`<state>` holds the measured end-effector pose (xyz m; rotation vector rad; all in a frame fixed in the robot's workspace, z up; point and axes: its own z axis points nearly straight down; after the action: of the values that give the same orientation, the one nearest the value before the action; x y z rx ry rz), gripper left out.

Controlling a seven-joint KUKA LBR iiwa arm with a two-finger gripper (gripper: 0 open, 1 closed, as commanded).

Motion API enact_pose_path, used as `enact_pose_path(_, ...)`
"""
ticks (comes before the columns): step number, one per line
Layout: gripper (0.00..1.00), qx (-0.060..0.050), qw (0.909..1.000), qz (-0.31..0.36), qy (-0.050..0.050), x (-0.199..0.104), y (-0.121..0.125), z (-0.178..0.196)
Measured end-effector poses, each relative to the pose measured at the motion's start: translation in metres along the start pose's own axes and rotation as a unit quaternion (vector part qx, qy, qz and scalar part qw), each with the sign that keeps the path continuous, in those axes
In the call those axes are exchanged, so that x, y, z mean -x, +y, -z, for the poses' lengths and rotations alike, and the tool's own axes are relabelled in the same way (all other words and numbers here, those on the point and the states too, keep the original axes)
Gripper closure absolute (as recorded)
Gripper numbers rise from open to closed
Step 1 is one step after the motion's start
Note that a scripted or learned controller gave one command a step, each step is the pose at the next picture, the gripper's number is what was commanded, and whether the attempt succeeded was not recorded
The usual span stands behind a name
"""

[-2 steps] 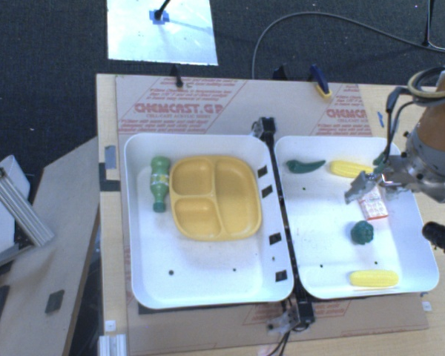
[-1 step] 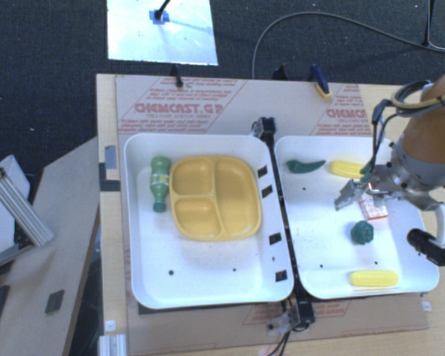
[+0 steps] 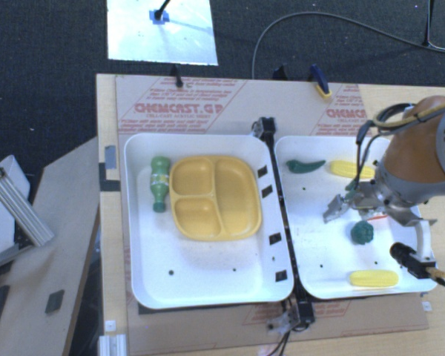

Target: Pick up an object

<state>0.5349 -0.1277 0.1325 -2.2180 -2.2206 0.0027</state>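
At the far left of the frame, the left bin (image 3: 144, 273) holds a green bottle (image 3: 159, 184) lying along its left wall, just beside a yellow divided plate (image 3: 214, 197) that takes up the bin's middle. Both bins rest on the surface (image 3: 208, 106), whose top carries red printed lettering. Right of the centre divider, the right bin (image 3: 311, 273) holds a dark green pepper (image 3: 305, 166) near its upper left corner, and a yellow corn cob (image 3: 346, 170) just right of that, partly hidden by the arm. Below them sits a green broccoli-like piece (image 3: 362, 233) in the middle of the bin, with a second yellow piece (image 3: 374, 278) near the lower edge. The jaws (image 3: 346, 205) hang low over the bin, just up and left of the broccoli piece; they look parted with nothing between them, though the view is too blurred to be sure.
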Motion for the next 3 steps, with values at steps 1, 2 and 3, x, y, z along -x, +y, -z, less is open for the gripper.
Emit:
enact_pose_path(1,0.0,0.001,1.0,0.0,0.0,0.0,0.001,-0.05)
enact_pose_path(2,1.0,0.003,1.0,0.0,0.0,0.0,0.002,-0.037)
enact_pose_path(3,1.0,0.004,1.0,0.001,-0.001,0.0,-0.003,0.008)
